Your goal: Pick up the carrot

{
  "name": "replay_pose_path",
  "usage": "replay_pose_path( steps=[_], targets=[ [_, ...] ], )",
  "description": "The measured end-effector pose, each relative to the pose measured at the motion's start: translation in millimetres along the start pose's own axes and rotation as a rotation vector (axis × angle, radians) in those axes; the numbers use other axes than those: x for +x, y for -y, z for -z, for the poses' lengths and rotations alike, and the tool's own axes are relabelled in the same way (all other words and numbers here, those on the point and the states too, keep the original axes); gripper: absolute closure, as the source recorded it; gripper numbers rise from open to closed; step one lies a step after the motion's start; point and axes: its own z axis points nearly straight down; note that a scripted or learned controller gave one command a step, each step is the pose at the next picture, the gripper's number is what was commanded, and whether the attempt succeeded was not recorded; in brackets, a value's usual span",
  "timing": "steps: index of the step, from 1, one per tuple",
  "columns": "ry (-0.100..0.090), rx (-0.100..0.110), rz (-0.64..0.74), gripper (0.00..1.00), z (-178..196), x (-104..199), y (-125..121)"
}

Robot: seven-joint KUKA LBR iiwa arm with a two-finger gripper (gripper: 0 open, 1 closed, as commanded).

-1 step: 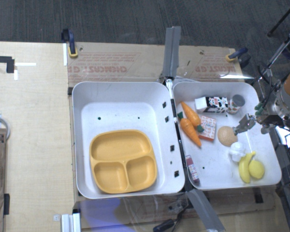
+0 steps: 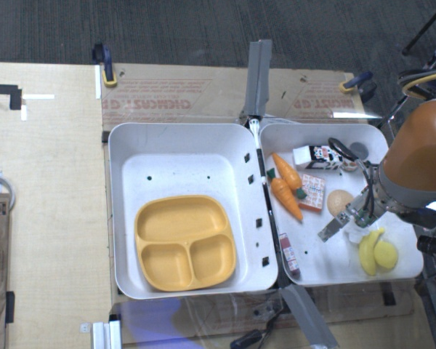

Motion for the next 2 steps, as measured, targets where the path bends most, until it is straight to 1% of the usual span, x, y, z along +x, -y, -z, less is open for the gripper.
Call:
replay_pose_path(
  steps=[1, 2],
  targets=[
    [0.002, -0.001, 0.083, 0.00, 48.7, 13.3, -62.8],
    [0.001, -0.001, 0.572, 0.00, 48.6, 51.3, -40.1]
  ],
)
